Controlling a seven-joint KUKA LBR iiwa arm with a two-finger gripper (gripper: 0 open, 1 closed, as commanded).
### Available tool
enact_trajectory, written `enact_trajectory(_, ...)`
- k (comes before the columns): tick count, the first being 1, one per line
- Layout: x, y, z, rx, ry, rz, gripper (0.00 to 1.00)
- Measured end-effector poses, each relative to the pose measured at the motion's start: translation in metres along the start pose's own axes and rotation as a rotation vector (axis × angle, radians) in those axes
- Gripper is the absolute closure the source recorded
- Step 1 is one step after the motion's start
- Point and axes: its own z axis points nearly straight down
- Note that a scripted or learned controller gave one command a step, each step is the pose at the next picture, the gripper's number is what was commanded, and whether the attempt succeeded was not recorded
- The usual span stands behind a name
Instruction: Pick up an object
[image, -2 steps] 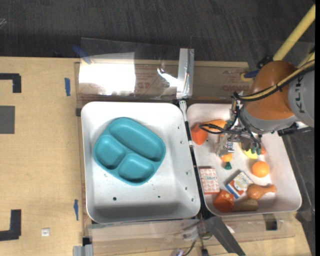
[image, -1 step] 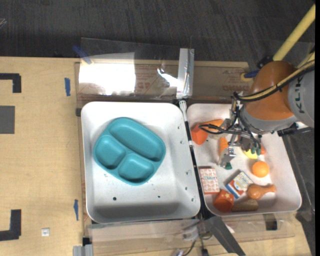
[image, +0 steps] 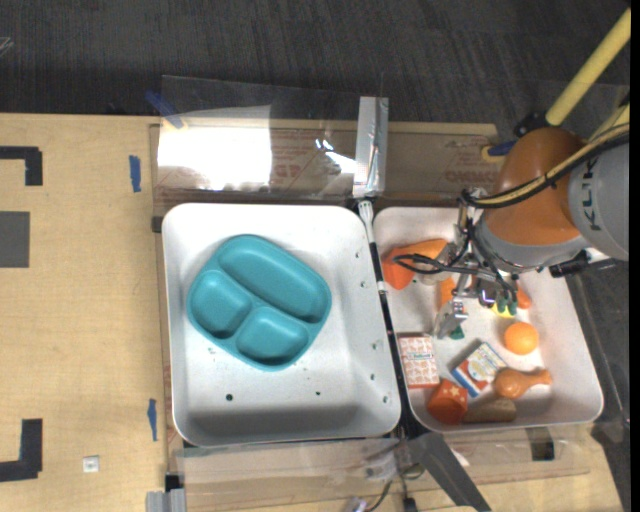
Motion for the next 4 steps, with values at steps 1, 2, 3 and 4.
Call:
enact_trajectory(1, -0.004, 0.001, -0.014, 0.000, -0.015, -0.001, 1.00)
enact_trajectory(2, -0.004, 0.001, -0.013, 0.000, -0.014, -0.001, 0.00)
enact_trajectory(3, 0.010, -0.009, 0.000, -0.003, 0.001, 0.156, 0.00)
enact_trajectory(4, -0.006, 0.009, 0.000, 0.000, -0.002, 0.055, 0.00)
